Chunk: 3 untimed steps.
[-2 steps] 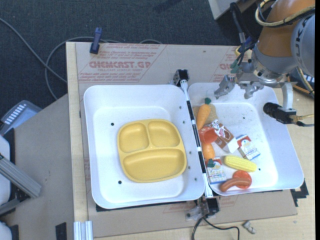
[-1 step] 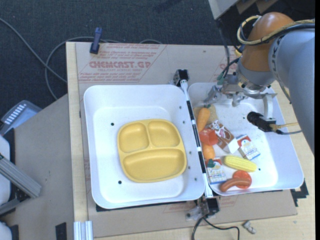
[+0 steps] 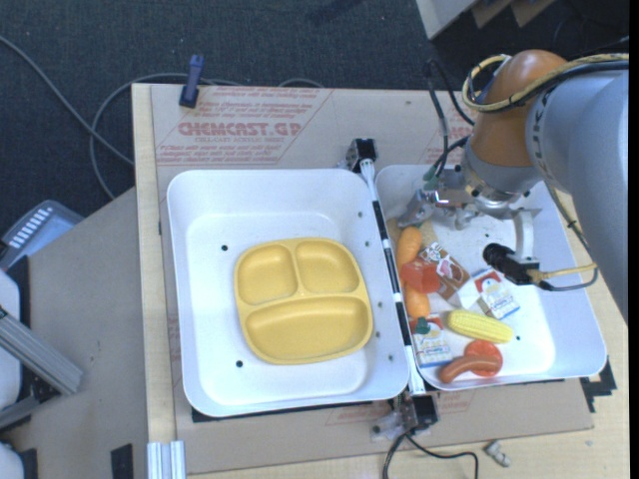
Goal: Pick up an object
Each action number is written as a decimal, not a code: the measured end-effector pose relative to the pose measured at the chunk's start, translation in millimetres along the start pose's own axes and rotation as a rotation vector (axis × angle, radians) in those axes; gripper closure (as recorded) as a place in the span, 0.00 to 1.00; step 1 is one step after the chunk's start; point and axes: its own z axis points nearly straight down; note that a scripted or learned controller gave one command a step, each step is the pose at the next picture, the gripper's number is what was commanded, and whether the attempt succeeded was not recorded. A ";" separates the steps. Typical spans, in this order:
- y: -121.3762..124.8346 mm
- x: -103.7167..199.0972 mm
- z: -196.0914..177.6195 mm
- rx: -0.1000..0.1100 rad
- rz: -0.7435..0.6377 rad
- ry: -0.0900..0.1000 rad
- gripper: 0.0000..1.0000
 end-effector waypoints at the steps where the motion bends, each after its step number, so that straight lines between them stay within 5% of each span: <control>1: -48.0 -91.9 0.0 0.002 0.001 -0.003 0.00; 2: -46.0 -41.7 -0.2 0.000 -0.001 0.002 0.00; 3: -86.8 -8.1 -64.2 0.005 -0.002 0.002 0.00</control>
